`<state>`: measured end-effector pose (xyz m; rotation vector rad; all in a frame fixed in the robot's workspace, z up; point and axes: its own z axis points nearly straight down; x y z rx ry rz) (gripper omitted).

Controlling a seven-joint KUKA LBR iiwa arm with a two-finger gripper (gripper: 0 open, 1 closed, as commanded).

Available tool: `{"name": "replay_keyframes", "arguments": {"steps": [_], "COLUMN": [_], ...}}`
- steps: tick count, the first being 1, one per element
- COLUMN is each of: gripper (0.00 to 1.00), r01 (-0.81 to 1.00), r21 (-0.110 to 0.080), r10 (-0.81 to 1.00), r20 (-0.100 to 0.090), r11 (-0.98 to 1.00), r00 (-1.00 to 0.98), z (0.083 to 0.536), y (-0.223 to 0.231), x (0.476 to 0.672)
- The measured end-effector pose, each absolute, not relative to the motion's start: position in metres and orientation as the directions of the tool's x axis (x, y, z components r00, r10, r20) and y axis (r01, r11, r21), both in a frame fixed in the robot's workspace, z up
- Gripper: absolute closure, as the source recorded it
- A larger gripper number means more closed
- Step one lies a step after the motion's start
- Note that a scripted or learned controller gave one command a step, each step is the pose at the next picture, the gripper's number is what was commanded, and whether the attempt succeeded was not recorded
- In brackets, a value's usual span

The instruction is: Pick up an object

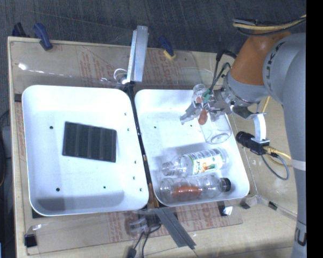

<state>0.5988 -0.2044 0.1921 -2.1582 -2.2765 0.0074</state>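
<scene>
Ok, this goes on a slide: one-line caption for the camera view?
Grey arm's gripper at a clear plastic cup in the right white bin, above two clear bottles.

We could not tell whether the gripper (200, 110) held the clear cup (214, 127); glare blurred them together. The arm (280, 63) was cut off at the right, and the bottle's (196, 163) label was unreadable.

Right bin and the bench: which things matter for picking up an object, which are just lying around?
Job:
end effector
clear cup
labelled bottle
second bottle
right bin

Lying about:
dark mat in left bin
blue clamps
</scene>
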Motion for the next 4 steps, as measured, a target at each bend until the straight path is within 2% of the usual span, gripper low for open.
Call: {"name": "replay_keyframes", "arguments": {"steps": [1, 2, 3, 4], "gripper": [0.00, 0.00, 0.00, 0.00], "r01": [0.982, 0.973, 0.973, 0.946], "r21": [-0.006, -0.001, -0.006, -0.003], "r10": [0.982, 0.973, 0.973, 0.946], "r20": [0.003, 0.000, 0.002, 0.001], "r11": [0.191, 0.232, 0.233, 0.325], "r00": [-0.191, -0.232, -0.233, -0.325], "z": [0.162, 0.200, 0.138, 0.091], "y": [-0.193, -0.207, -0.207, -0.208], "x": [0.619, 0.658, 0.582, 0.630]}}
